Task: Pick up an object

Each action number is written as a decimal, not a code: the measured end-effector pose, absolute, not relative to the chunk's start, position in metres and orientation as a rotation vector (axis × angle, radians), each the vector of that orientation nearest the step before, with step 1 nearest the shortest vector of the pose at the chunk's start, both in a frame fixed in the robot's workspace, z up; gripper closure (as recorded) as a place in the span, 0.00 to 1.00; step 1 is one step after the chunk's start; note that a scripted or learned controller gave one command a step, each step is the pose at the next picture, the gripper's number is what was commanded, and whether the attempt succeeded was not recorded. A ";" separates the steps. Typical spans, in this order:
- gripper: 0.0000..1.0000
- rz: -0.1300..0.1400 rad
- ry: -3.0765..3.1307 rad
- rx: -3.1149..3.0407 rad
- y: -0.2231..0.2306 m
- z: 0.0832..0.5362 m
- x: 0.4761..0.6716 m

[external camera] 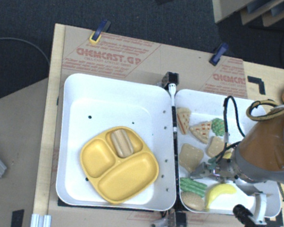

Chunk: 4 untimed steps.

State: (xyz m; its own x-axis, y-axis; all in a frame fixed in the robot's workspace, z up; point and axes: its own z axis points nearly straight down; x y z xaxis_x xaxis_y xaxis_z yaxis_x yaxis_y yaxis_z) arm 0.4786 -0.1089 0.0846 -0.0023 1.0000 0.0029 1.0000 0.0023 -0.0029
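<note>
We see the surface [49, 121] carrying two white bins. Left bin [78, 105] holds a yellow divided plate [118, 164] with a tan bread piece [122, 143] in one compartment. Right bin [187, 99] holds food items; end effector [209, 169] sits low among them, beside the banana [221, 193] and green beans [193, 186], fingers apparently spread, pinching nothing

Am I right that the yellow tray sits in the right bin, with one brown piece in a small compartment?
Not quite. The camera view shows the yellow tray in the left bin, not the right one. The rest holds: one brown piece lies in a small compartment.
</note>
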 end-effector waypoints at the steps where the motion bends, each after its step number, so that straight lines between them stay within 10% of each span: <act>1: 1.00 -0.003 -2.221 -2.222 -0.111 0.095 0.480; 4: 1.00 0.001 -2.220 -2.220 -0.097 0.083 0.479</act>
